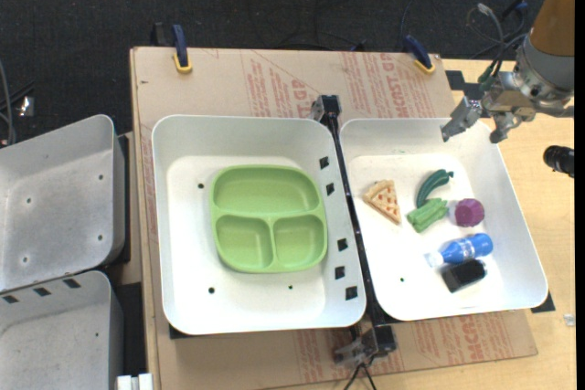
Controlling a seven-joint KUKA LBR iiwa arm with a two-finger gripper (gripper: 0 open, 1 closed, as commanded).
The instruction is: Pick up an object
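Observation:
The right bin (512, 288) holds several small items: a pizza-slice toy (385, 200), a dark green curved piece (433, 183), a light green piece (427, 215), a purple ball (469, 212), a blue bottle (466, 247) and a black block (464, 275). My gripper (481, 125) hangs above the bin's far right corner, away from all of them. Its two fingers stand apart, open, with nothing between them.
The left bin (183, 288) carries a green three-compartment plate (269, 218). A black divider clamp (329, 108) sits between the bins at the far edge. White panels (55, 196) lie off the bench at the left. Cables run behind the arm at the right.

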